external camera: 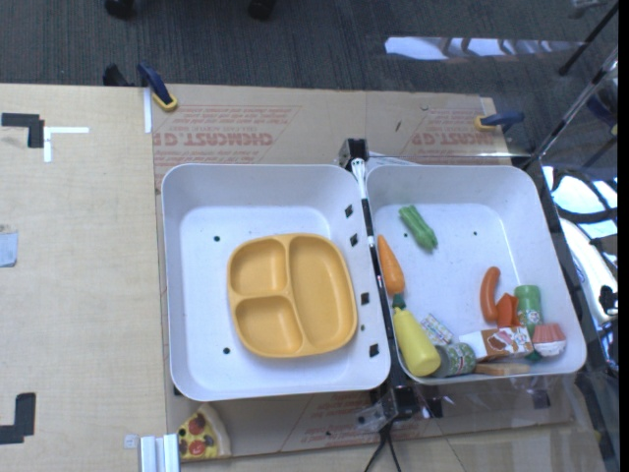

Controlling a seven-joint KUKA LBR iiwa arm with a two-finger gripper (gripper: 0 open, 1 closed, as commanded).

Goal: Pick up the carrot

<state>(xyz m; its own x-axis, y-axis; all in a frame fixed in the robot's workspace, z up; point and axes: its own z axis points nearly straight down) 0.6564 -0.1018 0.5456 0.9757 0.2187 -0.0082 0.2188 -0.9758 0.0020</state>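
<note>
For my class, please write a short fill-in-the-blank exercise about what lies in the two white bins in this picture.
1. The yellow divided plate lies in the ______ bin.
2. The carrot lies in the right bin, against its ______ wall.
3. The plate has ______ compartments.
4. The yellow mustard bottle lies just ______ the carrot in the picture.

Missing words: left; left; three; below

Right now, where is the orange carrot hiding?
The orange toy carrot lies in the right white bin, against its left wall, just above the yellow squeeze bottle and below-left of the green pepper.
</note>
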